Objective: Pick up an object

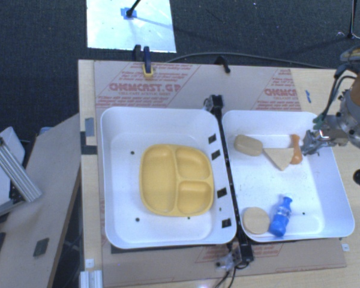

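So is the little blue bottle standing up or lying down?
Lying down. The blue bottle rests on its side on the floor of the right bin, its cap end pointing toward the far side, beside a round tan piece.

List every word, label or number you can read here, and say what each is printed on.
"CHEMCAST GP": red print on the brown sheet under the bins, left of centre at the back.
The same red print repeats at the back right, too blurred to read.
Smaller red lines beneath: too small to read.
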Available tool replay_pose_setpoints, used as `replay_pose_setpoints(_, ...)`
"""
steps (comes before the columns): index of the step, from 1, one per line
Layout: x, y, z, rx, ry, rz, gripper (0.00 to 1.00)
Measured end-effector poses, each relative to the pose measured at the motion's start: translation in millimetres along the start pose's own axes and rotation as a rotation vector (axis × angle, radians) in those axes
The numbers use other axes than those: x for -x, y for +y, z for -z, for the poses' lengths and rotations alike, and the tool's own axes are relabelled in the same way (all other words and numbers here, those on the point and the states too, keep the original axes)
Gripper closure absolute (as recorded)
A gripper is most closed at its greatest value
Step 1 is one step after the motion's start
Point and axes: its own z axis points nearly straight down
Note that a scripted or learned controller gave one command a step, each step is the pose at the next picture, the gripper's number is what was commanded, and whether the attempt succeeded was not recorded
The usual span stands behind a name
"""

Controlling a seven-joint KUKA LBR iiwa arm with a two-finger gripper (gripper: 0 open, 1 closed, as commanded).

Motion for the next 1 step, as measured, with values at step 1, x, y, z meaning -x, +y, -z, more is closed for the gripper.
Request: replay_pose_setpoints(1, -55.1, 3.9, 1.6, -0.004, 0.002, 0.004, 1.00)
